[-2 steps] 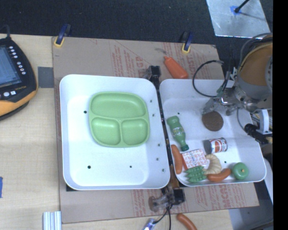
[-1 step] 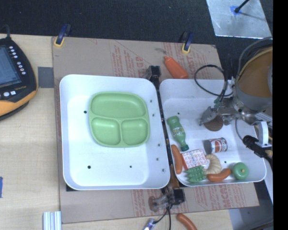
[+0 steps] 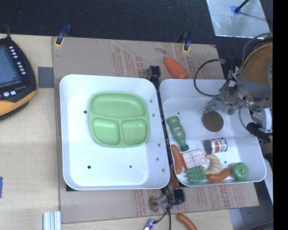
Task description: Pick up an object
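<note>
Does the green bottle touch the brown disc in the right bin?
Apart. The camera view shows bare white bin floor between the green bottle and the brown disc.

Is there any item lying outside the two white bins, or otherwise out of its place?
Yes. An orange carrot-shaped toy lies on the brown cardboard behind the right white bin, and another orange piece lies at the front edge. Both are outside the bins.

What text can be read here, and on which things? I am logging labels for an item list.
Nothing can be quoted for certain.
Cardboard sheet: red printed lettering, too faint and small to read.
Small can: red and white label, blurred.
Red and white packet: print too small to read.
Green bottle: label unreadable.
Handheld pendant: screen content too small to read.
</note>
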Controlling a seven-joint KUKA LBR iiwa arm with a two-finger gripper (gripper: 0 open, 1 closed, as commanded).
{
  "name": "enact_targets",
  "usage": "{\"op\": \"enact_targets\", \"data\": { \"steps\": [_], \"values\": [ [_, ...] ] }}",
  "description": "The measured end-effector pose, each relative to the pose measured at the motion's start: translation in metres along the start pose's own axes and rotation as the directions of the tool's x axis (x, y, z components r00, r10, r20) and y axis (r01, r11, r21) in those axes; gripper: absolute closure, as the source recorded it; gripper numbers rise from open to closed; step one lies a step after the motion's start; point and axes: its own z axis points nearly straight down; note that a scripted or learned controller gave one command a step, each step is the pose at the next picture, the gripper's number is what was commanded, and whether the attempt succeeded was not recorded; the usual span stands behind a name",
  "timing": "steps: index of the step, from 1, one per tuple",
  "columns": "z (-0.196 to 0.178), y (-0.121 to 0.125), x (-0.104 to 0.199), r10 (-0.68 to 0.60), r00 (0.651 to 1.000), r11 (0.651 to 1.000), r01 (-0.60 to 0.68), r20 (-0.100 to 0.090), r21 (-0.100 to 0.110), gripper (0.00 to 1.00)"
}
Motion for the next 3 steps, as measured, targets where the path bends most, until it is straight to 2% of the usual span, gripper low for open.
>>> {"op": "enact_targets", "data": {
  "steps": [1,2,3],
  "values": [
    [0.001,-0.043,0.065,-0.003,1.000,1.000,0.003,0.000,0.002,0.00],
    [0.000,-0.017,0.037,0.001,1.000,1.000,-0.001,0.000,0.000,0.00],
    [0.000,-0.038,0.046,0.001,1.000,1.000,-0.001,0.001,0.002,0.00]
  ]
}}
